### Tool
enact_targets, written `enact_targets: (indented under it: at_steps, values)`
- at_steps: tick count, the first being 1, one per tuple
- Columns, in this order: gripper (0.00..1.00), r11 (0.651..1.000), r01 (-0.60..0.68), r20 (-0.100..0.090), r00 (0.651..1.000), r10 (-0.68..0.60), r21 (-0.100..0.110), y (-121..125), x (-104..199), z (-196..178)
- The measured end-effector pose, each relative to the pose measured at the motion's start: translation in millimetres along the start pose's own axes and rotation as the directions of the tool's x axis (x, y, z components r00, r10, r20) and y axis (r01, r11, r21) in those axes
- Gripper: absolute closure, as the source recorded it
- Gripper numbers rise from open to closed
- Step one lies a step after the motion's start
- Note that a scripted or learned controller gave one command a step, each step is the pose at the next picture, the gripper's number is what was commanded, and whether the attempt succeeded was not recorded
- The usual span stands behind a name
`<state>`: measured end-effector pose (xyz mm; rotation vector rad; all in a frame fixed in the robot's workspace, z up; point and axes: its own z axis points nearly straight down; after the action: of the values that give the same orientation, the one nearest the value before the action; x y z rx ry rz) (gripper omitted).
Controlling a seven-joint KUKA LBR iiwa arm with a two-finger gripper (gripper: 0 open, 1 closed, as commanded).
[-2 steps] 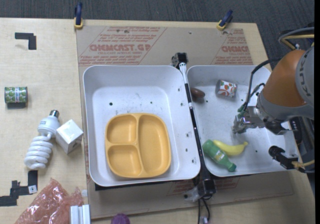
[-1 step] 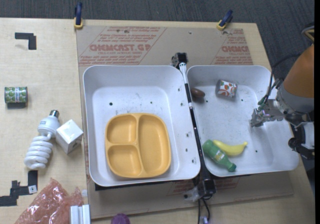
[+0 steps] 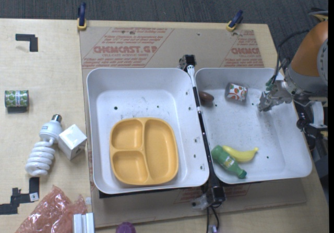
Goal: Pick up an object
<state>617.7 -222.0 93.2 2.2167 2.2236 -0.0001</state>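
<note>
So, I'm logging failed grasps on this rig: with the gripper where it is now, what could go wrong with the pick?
1. The gripper sits by the right white bin's far right edge, apart from every object, so closing here likely grabs nothing.
2. The green plastic bottle and yellow banana touch; taking one may drag the other.
3. The small white-and-orange can lies tilted and might roll from the fingers.

Banana (image 3: 241, 154), bottle (image 3: 228, 161), can (image 3: 236, 92), perhaps nut (image 3: 206, 97)

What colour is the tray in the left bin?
Yellow-orange, plain, no pattern. The tray shows clearly in the camera view.
</note>
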Motion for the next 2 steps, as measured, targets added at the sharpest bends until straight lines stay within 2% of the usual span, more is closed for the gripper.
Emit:
enact_targets:
  at_steps: [1, 2]
  values:
    - [0.00, 1.000, 0.002, -0.008, 1.000, -0.002, 0.002, 1, 4, 0]
    - [1.00, 1.000, 0.004, -0.001, 1.000, -0.004, -0.001, 1, 2, -10]
